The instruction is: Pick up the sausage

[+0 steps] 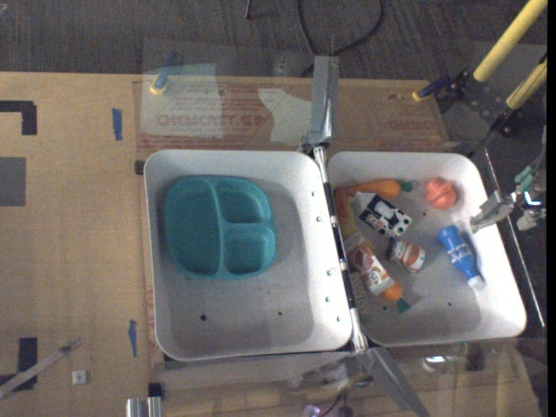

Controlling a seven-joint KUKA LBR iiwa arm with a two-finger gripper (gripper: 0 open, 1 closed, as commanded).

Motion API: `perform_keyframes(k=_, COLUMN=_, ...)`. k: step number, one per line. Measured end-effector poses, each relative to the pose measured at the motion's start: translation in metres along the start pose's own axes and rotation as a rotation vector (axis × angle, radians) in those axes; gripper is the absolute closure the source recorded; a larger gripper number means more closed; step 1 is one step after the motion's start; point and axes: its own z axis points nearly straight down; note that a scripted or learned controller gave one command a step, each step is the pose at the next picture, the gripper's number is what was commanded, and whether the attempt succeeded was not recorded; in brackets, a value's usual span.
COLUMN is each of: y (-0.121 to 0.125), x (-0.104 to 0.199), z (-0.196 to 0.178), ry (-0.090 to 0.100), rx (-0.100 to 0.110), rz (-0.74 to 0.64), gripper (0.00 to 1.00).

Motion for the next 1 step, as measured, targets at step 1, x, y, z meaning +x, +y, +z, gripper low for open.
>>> perform_keyframes(k=1, y=0.0498, x=0.0295, z=-0.1564, ry=-0.005, rx=-0.007, rz=-0.429, gripper=0.0)
